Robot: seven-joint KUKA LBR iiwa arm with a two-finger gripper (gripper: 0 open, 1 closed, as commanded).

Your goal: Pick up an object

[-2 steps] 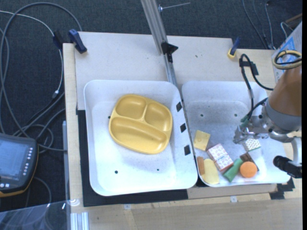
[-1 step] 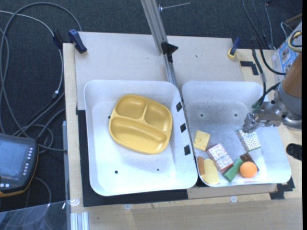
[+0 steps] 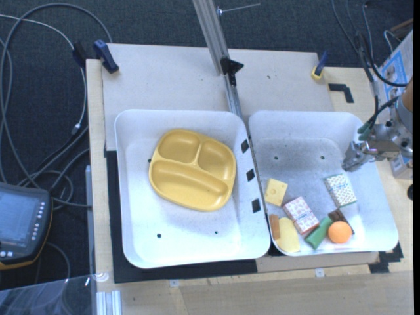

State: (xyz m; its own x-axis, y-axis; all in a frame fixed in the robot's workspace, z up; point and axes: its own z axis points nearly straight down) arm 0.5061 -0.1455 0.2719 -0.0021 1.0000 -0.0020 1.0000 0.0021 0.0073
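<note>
The toys [image 3: 308, 218], among them an orange ball [image 3: 339, 232], a cheese wedge [image 3: 276, 192] and a patterned box [image 3: 340, 189], lie clustered at the near end of the right bin [image 3: 289, 136]. The jaws hang above that bin's right rim, holding nothing; whether they are released or clenched I cannot tell. A yellow divided plate [image 3: 192, 169] sits in the left bin [image 3: 134, 195].

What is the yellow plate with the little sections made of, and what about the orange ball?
The yellow plate looks like smooth moulded plastic: one even colour, soft shine, rounded dividers. The orange ball looks like a plastic or foam toy fruit: even colour and matte, too small to tell for certain. Both lie in white bins that also look like plastic.
</note>
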